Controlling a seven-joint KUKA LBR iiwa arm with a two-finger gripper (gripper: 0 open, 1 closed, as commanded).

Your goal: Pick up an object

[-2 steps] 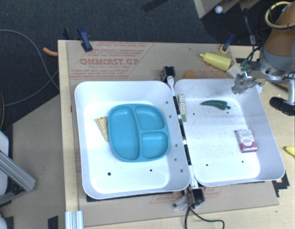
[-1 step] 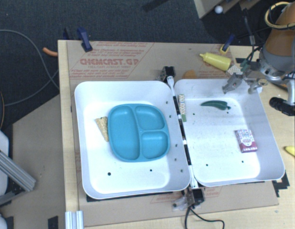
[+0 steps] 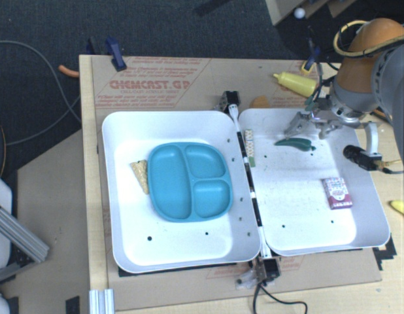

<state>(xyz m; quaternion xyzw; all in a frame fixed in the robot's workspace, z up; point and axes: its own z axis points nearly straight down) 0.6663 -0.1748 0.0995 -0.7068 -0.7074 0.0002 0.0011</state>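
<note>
Camera view gives us the teal object (image 3: 296, 143) lying in the right bin (image 3: 300, 234) near its far wall, long axis left-right, just below our claw (image 3: 311, 119), whose spread we cannot tell.

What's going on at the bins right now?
The arm reaches in over the far end of the right bin, its gripper low, just above a teal object on the bin floor. Whether it has hold of that object can't be told. A small pink packet lies nearer in the same bin. The left bin holds a blue divided plate with a tan cracker-like piece at its edge.
</note>
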